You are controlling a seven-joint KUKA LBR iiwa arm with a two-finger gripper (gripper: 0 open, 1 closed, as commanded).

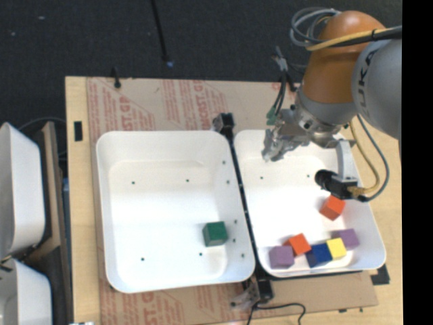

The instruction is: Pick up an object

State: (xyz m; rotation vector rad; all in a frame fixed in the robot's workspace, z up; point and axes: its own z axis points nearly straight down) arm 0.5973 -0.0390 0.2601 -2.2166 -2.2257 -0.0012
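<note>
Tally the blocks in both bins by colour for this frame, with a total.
Green: 1, in the left bin
Orange: 2
Purple: 2
Blue: 1
Yellow: 1
Total: 7 blocks

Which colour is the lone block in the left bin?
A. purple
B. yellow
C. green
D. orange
C: the green block sits alone in the left bin; the orange, yellow, blue and purple ones lie in the right bin.
</note>
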